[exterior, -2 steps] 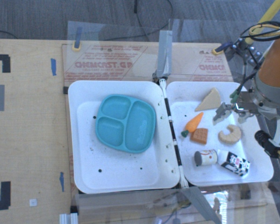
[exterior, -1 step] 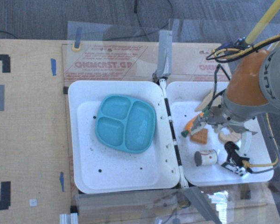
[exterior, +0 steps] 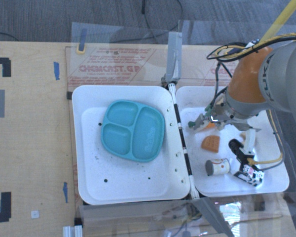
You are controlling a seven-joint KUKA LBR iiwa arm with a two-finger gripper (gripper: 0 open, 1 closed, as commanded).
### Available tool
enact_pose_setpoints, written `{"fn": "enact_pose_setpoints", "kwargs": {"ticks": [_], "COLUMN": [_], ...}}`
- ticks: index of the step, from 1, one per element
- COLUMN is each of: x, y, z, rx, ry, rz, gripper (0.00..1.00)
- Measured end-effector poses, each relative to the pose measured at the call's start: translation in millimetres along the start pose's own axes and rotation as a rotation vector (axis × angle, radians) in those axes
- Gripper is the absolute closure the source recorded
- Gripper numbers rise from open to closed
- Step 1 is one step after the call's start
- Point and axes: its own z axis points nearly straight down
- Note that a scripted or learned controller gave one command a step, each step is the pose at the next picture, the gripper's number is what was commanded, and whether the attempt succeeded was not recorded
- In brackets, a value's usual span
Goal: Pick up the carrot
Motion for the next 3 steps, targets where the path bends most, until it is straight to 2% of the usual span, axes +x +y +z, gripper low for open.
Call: {"fn": "enact_pose_setpoints", "kwargs": {"ticks": [1,2,3], "x": [1,-6,-5], "y": [2,-18,-65], "z": [-9,0,-1], "rx": [-0.003,-0.001,-0.004], "ry": [0.004,0.002,0.001], "rz": [0.003,0.443,0.847], "gripper": [1.0,1.0,1.0]}}
